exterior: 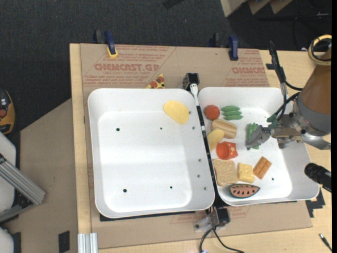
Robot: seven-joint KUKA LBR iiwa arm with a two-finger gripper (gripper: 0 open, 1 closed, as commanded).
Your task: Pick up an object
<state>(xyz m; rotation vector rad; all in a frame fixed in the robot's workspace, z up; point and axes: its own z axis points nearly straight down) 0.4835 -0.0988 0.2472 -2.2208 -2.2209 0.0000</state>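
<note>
I see dark carpet around a light wooden table (52, 141), and on it a brown cardboard sheet (137, 62) clamped at the far edge by two blue clips (110, 41). Two shallow white bins sit side by side on that sheet.

My arm (318, 96) comes in from the right, over the right bin (279, 191). The hand (255, 136) sits low over the middle of that bin, pointing left. I cannot tell whether it is spread or pressed together: the grey metal blurs into a green thing (253, 129) at its tip, and I cannot say if that green thing is pinched or just lying under it.

Just left of the hand lies a red tomato-like piece (227, 151) with a pale yellow piece (215, 137) touching it. Above those is a bread roll (225, 126), and farther back a small red ball (211, 112) beside a green pea pod (231, 111). Nearer me, below the hand, an orange block (261, 167) lies tilted, with a yellow cheese cube (245, 172) beside it and a slice of toast (225, 171) left of that. A watermelon slice (243, 190) rests against the near wall of the bin.

The left bin (105, 194) holds one yellow lemon-like piece (176, 112) near its far right corner. A black clip (190, 80) sits at the far end of the seam between the bins, and a small red and yellow thing (156, 82) lies on the cardboard behind the left bin.
</note>
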